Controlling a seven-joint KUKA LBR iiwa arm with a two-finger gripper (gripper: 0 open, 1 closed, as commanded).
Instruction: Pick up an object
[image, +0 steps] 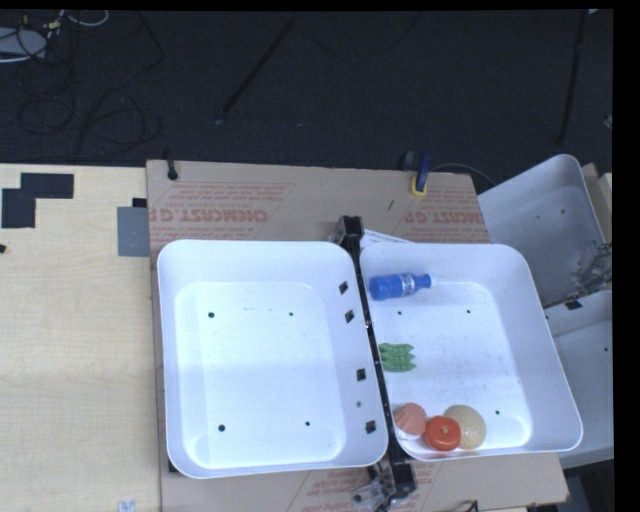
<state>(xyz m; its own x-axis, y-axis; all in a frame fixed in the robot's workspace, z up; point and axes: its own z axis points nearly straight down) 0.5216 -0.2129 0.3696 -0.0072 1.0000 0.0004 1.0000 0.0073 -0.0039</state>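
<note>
Targets all lie in the right bin (545, 335): blue bottle (399, 286) on its side near the far wall, green piece (396, 357) beside the inner wall, three round pieces (442, 433) bunched in the near corner. Risks, I'd say: the bottle rolling away, walls blocking the descent, neighbours crowding any grasp.

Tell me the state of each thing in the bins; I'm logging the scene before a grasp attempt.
Blue bottle: lying on its side, at the right bin's far wall.
Green toy: lying flat, near the divider.
Red round piece: resting at the near wall, touching its neighbours.
Pink piece: left of it.
Tan piece: right of it.
</note>
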